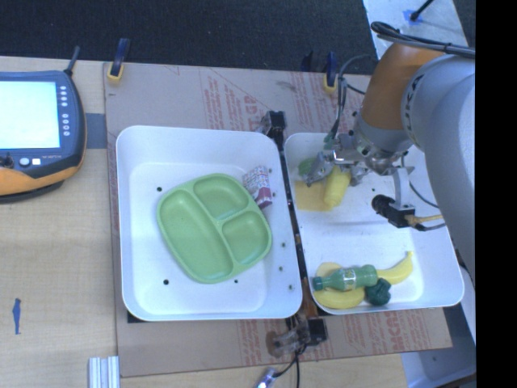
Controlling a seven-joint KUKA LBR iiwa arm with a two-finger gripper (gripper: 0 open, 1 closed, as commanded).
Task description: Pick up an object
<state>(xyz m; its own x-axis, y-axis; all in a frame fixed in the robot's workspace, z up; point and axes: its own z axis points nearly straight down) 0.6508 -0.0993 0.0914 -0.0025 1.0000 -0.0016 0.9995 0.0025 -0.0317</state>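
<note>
Bulky grey arm (pixel 440 128) with orange wrist band, thin black cables, small metallic hand (pixel 347 162).

Robot lab, teach pendant (pixel 36 132), clamped bench (pixel 202 95)

One fixed camera looks down slantwise on both white bins (pixel 129 217).

A pendant (pixel 36 132) with a lit screen lay at the bench's left edge, on bare wood (pixel 56 249). Brown cardboard (pixel 202 95) lay under both bins. Blue clamps (pixel 119 55) gripped its far edge, and another fitting (pixel 295 338) sat at its near edge between the bins. Dark carpet (pixel 202 14) ran behind the bench. A small blue mark (pixel 17 314) showed on the wood.
</note>
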